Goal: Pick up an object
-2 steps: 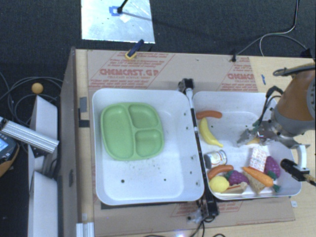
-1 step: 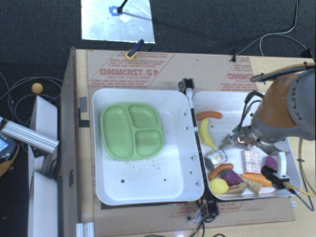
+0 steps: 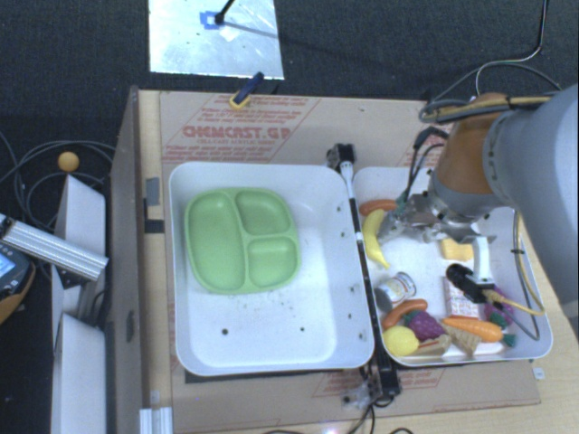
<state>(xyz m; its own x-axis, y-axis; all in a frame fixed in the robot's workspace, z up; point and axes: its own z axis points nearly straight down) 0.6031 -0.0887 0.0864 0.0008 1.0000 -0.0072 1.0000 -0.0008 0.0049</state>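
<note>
Whether the jaws are parted or closed cannot be told — the grey two-finger gripper [image 3: 409, 224] hangs low over the right white bin [image 3: 543, 337], just beside the yellow plastic banana [image 3: 373, 239], seemingly its target.

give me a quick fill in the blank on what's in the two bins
1. The green divided tray lies in the ____ bin as the camera sees it.
2. That tray has ____ compartments.
3. The yellow banana lies in the right bin, close to its ____ wall.
4. The arm reaches over the ____ bin.

Missing words: left; three; left; right
</note>
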